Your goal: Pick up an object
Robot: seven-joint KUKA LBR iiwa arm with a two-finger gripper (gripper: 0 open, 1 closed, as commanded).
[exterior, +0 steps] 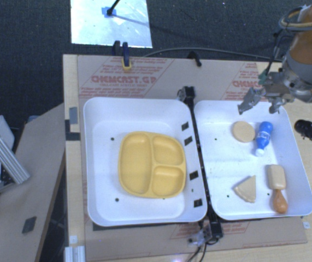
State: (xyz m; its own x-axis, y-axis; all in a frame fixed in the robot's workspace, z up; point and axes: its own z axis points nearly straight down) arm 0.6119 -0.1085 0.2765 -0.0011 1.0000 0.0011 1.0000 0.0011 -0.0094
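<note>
1. Objects for the pick all lie in the right bin (221,201): a round tan disc (243,131), a small blue-and-white bottle (263,137), a tan wedge (246,189), and a pale block (276,176) touching an orange piece (279,201).
2. Gripper (262,102) hangs over the bin's far edge, toward its far right corner. Fingers spread wide apart, nothing between them.
3. Bottle is the closest item, just on the near side of the gripper and roughly under the gap between the fingers. Disc sits just left of the bottle, near but apart.
4. Bottle lies on its side, long axis running far-to-near with a slight lean; blue body at the far end, white end pointing toward the near edge.
5. Wedge sits near the bin's near edge, well apart from the gripper. Which way its point faces: can't tell reliably.
6. Block and orange piece form one line along the right edge, long axis far-to-near, orange end nearest the near right corner.
7. Left bin (104,119) carries a yellow three-compartment tray (151,164), roughly centred.
</note>
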